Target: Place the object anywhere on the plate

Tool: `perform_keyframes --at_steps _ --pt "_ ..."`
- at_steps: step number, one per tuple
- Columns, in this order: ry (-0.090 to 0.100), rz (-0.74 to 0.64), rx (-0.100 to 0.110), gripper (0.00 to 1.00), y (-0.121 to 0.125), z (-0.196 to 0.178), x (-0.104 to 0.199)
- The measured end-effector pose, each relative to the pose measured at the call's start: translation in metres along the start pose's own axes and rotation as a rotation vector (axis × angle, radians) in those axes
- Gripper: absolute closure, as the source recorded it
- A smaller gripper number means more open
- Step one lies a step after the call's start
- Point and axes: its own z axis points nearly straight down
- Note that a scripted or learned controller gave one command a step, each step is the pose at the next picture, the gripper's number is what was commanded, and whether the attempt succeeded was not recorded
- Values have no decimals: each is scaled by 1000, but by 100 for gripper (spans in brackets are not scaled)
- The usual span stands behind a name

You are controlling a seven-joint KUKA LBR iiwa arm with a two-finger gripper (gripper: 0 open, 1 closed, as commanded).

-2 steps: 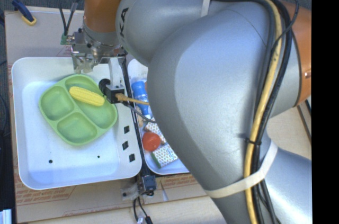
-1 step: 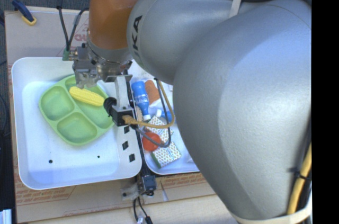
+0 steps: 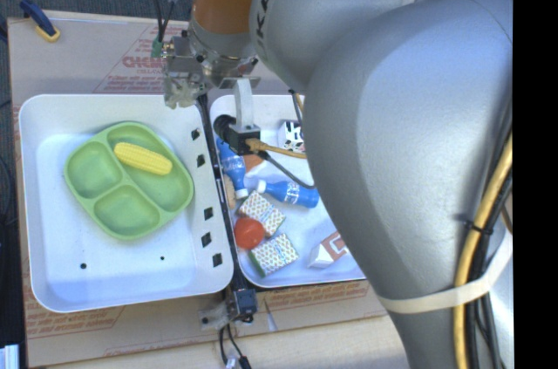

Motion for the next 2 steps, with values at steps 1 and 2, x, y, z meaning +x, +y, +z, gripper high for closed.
perform_keyframes --at_steps 1,2 --pt "2 -4 -2 100 3 -63 42" --pt "2 -5 -2 100 3 -44 100"
